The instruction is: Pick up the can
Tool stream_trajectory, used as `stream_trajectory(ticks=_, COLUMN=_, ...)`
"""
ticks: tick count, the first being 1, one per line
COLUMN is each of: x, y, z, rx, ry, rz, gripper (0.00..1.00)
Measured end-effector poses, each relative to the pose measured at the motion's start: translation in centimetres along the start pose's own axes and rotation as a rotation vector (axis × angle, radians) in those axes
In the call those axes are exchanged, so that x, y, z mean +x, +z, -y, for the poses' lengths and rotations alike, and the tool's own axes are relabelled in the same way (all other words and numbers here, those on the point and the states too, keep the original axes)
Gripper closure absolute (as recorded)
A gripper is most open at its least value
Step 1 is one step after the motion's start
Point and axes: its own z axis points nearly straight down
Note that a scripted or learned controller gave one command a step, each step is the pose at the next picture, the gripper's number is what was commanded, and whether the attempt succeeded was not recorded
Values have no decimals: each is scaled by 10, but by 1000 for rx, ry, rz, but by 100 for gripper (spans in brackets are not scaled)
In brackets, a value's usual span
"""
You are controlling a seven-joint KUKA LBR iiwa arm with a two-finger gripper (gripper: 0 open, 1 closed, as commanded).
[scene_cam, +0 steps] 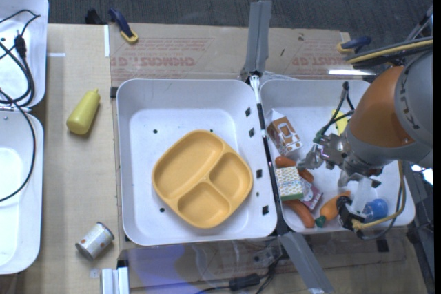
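- Broadly, you have two shallow white bins side by side: the left bin (134, 148) and the right bin (303, 89).
- Your grey arm with the orange band (382, 110) reaches in from the right and hangs over the right bin.
- In the left bin lies a yellow three-compartment plastic tray (201, 179), tilted on the diagonal.
- Your gripper (324, 155) sits low over the clutter in the right bin; you cannot tell from this angle how far its fingers are spread or whether anything is caught in them.
- Outside the bins, on the bench to the left, lies a yellow squeeze bottle (83, 112).
- The small silver can with an orange mark (94, 240) lies on its side on the bench, just off the left bin's near left corner, well apart from the gripper.
- A brown and white carton (284, 135) lies in the right bin.
- Near it sit a green and white packet (289, 182), a red sausage-shaped toy (300, 214), an orange carrot-shaped toy (331, 208) and a blue ball (376, 208).
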Motion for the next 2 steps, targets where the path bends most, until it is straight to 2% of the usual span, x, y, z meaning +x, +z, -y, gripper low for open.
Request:
stream_trajectory(ticks=1, x=40, y=7, z=-74, rx=15, ry=34, rz=4, gripper=0)
stream_trajectory(ticks=2, x=50, y=7, z=-125, rx=14, ry=95, rz=5, gripper=0)
